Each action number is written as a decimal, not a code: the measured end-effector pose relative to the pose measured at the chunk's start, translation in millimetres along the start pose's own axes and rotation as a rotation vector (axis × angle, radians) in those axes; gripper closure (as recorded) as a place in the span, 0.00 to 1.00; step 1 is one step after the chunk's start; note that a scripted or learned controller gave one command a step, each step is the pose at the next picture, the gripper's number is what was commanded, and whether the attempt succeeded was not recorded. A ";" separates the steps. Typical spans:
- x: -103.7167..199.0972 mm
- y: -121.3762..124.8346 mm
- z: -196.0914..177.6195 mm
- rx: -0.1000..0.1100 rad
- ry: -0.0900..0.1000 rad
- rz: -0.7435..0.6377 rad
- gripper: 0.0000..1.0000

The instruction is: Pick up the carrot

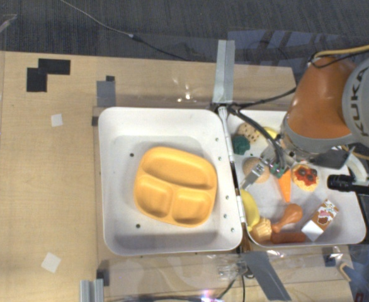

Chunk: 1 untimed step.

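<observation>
my end effector (259,173) hangs in the right bin (354,234), fingers slightly apart, nothing between them. carrot (285,185) lies just right of it, near the pizza slice (305,177). i should shift right, straddle the carrot's width, drop low, then close.

The carrot (285,187) is a small orange cone lying on the floor of the right bin, roughly in its middle. Its wide end points up the view and its tip points down, toward the near rim. It lies flat, with its upper end partly hidden under the arm.
</observation>
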State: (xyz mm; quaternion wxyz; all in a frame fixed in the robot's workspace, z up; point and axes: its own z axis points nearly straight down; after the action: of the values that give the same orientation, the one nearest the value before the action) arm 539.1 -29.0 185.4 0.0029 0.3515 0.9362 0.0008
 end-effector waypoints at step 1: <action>-55.6 50.2 0.2 -0.001 -0.001 0.019 0.00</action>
State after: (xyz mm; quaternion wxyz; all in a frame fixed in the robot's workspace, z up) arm 614.1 -27.8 185.6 0.0035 0.3603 0.9328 0.0014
